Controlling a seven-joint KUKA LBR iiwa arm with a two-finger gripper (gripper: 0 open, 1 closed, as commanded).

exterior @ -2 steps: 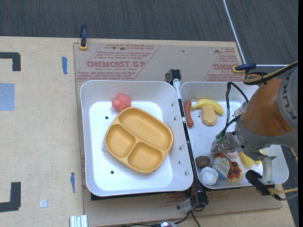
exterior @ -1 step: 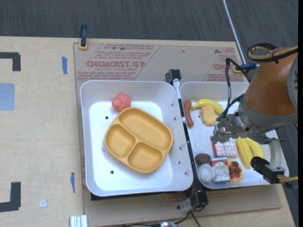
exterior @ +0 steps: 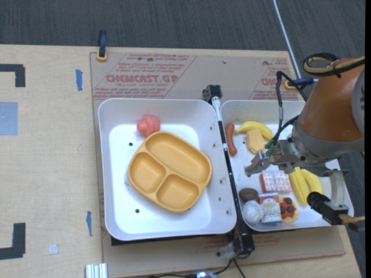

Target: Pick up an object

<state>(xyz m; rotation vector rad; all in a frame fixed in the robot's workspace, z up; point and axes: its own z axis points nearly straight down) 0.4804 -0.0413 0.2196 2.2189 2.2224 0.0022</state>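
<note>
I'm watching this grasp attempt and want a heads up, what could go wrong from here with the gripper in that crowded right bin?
The gripper hangs over a tight cluster: a red-and-white box, bananas and a corn cob lie close together, so it may nudge neighbours or catch two items. The flat box could also be hard to pinch and may slip.

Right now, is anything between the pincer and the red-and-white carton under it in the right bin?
Nothing visible. The pincer hangs just left of the red-and-white carton, with bare bin floor between them. The bananas crowd the carton's right side, and a small box lies below it.
</note>
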